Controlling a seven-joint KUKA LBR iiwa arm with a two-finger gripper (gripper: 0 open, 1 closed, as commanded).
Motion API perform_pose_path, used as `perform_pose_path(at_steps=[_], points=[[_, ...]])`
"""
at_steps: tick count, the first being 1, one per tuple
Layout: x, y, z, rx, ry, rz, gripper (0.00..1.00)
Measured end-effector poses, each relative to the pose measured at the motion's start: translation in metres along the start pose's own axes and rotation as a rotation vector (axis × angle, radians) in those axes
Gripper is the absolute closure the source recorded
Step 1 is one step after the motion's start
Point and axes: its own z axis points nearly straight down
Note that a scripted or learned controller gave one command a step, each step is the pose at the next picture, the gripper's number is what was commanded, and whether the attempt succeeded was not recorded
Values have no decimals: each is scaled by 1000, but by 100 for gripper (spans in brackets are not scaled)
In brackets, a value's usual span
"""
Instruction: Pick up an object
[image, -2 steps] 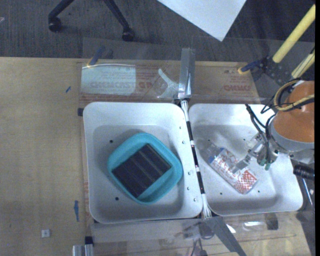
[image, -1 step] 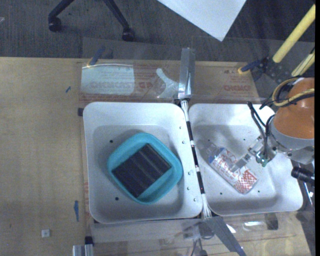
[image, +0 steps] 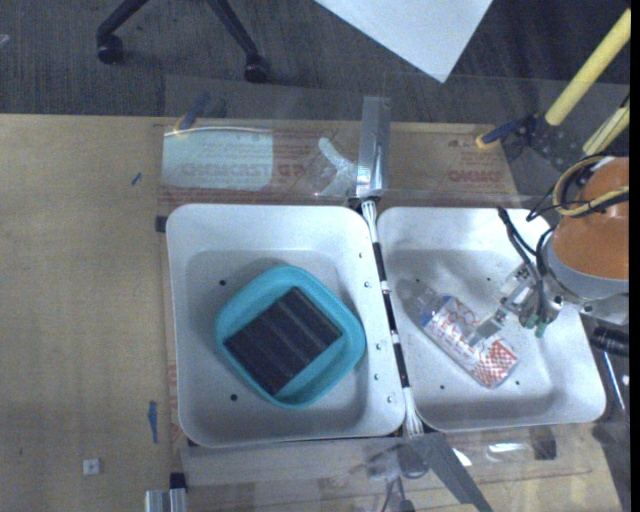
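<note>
Gripper (image: 497, 322) is down on the clear crinkly plastic packet with red-and-white print (image: 462, 338) in the right white bin (image: 585, 400), can't tell how wide it's set. That film looks slippery, so it might just slide out. Left white bin (image: 190, 240) has a teal square dish (image: 235, 315) holding a dark ridged block (image: 281, 340).
</note>
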Motion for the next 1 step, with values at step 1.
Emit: perform_pose_path(at_steps=[1], points=[[-37, 12, -107, 33, 56, -90, 0]])
